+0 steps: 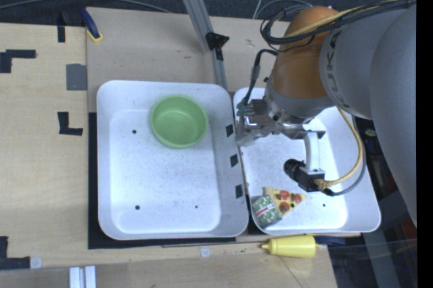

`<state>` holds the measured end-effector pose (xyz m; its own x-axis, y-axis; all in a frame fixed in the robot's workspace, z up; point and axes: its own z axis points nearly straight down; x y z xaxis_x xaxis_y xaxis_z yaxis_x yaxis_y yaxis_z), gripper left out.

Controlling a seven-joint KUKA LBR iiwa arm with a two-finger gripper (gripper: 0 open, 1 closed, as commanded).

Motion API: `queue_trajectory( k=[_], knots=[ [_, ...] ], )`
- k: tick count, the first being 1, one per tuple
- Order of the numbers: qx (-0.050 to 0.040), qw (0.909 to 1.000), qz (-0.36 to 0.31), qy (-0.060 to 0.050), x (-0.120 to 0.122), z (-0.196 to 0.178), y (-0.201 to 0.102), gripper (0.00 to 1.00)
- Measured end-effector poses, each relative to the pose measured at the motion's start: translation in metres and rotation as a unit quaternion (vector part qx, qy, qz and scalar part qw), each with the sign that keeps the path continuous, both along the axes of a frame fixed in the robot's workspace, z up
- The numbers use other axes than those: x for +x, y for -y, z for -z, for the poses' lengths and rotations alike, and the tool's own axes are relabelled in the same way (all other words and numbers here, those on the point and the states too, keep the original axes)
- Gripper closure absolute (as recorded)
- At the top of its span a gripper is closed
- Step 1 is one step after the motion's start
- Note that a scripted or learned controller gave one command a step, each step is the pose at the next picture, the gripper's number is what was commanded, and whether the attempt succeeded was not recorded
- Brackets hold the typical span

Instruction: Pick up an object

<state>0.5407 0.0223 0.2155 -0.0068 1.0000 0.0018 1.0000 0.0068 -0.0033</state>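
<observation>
A green bowl (178,121) sits upright in the far part of the left bin (122,212). In the right bin (338,219) a slice of toy pizza (287,199) lies near the front, with a small green patterned object (266,210) touching its left side. My gripper (252,130) hangs low over the right bin's far left corner, close to the wall between the bins. It is well behind the pizza slice and to the right of the bowl. Nothing shows between its fingers.
A yellow bottle (293,246) lies on its side on the bench just in front of the right bin. A slanted metal pole (196,6) rises behind the bins. Cables (338,175) loop from the wrist over the right bin. The big grey arm (379,43) covers the right side.
</observation>
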Motion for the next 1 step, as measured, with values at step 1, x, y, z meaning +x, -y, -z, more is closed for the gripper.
queue_trajectory(
  k=[1],
  knots=[
    [-0.0002,1.0,0.0,0.0,0.0034,0.006,-0.0515,1.0]
  ],
)
